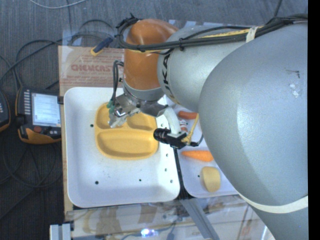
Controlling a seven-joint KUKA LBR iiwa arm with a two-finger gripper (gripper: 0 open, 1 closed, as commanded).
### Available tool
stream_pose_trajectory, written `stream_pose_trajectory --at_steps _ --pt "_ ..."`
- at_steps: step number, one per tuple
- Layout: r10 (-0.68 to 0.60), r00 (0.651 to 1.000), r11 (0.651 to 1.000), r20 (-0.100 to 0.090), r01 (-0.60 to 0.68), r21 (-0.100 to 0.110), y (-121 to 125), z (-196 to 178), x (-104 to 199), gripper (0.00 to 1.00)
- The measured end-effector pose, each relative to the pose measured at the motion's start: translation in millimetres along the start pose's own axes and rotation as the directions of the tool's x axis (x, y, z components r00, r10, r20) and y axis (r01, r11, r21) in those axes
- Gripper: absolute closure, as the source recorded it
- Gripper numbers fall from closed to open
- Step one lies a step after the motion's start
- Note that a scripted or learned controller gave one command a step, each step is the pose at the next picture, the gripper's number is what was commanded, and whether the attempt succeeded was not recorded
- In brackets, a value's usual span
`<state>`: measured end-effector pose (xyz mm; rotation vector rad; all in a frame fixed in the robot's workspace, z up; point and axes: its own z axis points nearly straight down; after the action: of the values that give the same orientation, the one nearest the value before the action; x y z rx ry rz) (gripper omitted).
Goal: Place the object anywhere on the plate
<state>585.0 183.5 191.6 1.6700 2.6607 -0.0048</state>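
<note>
Over the Yellow Plate

Over the left white bin (80,184) hangs the small metal pincer (118,115) of the big grey arm with the orange band (145,54). It sits right above the top left part of the yellow plastic plate with sections (127,144). I cannot tell what state the pincer is in, because it looks small and shiny and a bit mixed up. I also cannot tell if there is something in it.

Things that could go on the plate lie in the right white bin (192,184), off to the right of the pincer and apart from it. One is a long orange carrot (197,156). One is a pale yellow lumpy thing like a potato (211,179), just below the carrot. A small red-orange thing (187,115) peeks out higher up, next to the arm.

On the floor to the left lies a hand-held screen box (42,113).
</note>
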Motion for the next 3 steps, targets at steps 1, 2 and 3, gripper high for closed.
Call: stream_pose_trajectory --at_steps 1,2,3 --pt "-0.26 0.966 0.966 -0.002 0.26 0.001 -78 22 -34 1.0" --pt "-0.42 0.907 0.907 0.002 0.42 -0.001 -18 3 -53 1.0" --pt "-0.475 0.88 0.88 0.002 0.475 0.0 -48 2 -125 1.0"
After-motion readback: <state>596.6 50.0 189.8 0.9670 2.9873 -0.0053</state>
